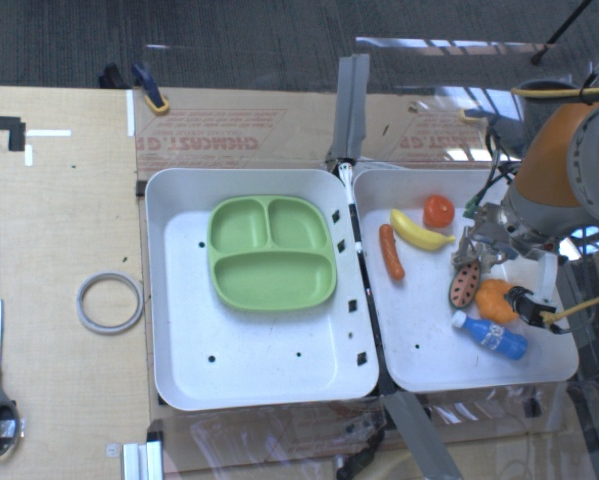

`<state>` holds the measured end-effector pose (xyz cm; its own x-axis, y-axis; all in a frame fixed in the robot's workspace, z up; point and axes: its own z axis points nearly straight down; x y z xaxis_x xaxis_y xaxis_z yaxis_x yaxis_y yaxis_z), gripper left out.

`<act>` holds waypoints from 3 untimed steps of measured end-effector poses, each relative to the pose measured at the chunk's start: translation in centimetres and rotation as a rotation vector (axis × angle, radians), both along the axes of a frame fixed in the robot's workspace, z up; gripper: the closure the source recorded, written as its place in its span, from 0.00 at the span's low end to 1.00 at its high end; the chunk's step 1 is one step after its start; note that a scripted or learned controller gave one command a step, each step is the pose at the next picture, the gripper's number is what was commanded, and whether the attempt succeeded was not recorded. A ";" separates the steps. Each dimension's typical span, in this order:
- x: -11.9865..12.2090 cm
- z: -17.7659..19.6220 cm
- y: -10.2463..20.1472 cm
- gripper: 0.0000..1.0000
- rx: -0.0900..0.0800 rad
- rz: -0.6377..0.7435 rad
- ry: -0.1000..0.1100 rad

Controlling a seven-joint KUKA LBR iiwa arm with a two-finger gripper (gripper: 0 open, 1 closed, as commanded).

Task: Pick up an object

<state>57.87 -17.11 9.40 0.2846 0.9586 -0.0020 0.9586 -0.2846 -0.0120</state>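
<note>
Camera view, green plate [272, 253] in left bin [179, 298]

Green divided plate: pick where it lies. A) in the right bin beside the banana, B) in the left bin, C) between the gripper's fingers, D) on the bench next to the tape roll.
B: the green divided plate rests on the floor of the left bin, apart from the toys.

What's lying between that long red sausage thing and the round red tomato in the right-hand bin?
A yellow banana lies between the sausage and the tomato, on the right bin's white floor, seen from the overhead camera.
</note>
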 end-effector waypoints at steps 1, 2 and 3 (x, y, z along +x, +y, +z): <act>3.8 7.2 5.2 1.00 -0.005 -0.318 -0.006; -1.0 9.4 10.4 1.00 -0.010 -0.726 -0.002; 4.3 14.0 13.8 1.00 -0.011 -0.775 -0.004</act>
<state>62.14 -3.30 23.40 0.8743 0.4854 -0.0081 0.4854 -0.8743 -0.0018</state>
